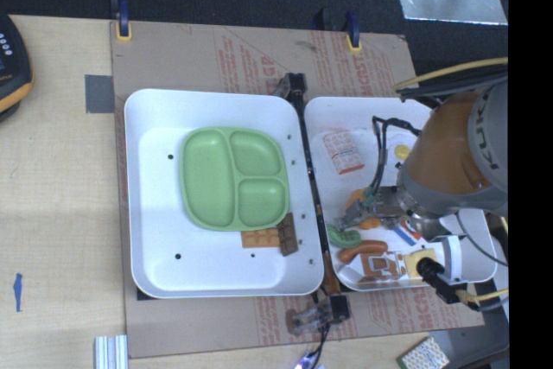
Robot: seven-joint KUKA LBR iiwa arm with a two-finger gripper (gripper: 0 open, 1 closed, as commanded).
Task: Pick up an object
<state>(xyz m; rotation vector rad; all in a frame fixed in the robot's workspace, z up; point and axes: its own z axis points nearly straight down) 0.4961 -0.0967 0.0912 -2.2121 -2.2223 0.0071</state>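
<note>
Grey with an orange band, the arm hangs over the right white bin; whether its jaws are released or clenched cannot be told. Just beside it lie a small orange sausage-shaped toy and a green toy piece. Well away, the left white bin holds a green 3-compartment plastic plate and a brown block.

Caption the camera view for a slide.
Arm reaches over the cluttered right bin; left bin holds a green divided plate.
</note>
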